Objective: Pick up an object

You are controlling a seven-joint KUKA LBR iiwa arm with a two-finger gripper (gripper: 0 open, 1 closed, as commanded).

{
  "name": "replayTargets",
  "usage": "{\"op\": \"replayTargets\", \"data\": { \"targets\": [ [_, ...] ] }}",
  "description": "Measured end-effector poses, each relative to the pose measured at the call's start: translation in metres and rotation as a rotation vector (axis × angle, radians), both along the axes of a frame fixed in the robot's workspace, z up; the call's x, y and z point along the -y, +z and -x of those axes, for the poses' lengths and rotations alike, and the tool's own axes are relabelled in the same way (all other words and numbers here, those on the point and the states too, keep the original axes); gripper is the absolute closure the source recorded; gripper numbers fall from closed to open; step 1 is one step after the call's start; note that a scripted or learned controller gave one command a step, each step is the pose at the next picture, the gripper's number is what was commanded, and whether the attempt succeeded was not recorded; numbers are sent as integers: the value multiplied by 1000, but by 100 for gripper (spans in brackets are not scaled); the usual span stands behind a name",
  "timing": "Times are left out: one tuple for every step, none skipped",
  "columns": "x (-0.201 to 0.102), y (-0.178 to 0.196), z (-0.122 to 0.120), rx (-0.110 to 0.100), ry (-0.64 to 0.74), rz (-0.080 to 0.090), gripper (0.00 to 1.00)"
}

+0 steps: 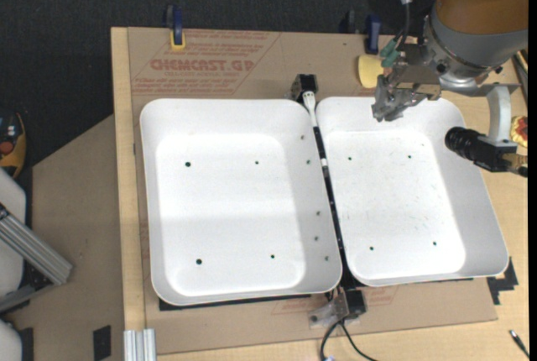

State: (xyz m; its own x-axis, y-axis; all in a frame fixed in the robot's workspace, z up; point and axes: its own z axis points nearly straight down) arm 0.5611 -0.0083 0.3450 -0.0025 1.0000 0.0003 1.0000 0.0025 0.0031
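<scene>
My gripper [393,106] hangs over the far rim of the right white bin [470,263], near that bin's back-left corner. The grey wrist and orange band rise from it toward the top right. A pale yellow object [367,70] lies on the brown board just behind the right bin, left of and beyond the gripper, partly hidden by the wrist hardware. The left white bin [159,183] sits beside the right one. Both bin floors show only small dark dots and faint specks.
A black cylindrical part [475,146] juts over the right bin's right rim. Blue clamps [174,18] [372,34] hold the brown board's far edge. Black clips [304,87] [349,301] sit at both ends of the seam between the bins.
</scene>
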Motion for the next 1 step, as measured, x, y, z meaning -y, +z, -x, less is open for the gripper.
{"op": "replayTargets", "data": {
  "targets": [
    [2,-8,4,-5,-3,0,100]
  ]
}}
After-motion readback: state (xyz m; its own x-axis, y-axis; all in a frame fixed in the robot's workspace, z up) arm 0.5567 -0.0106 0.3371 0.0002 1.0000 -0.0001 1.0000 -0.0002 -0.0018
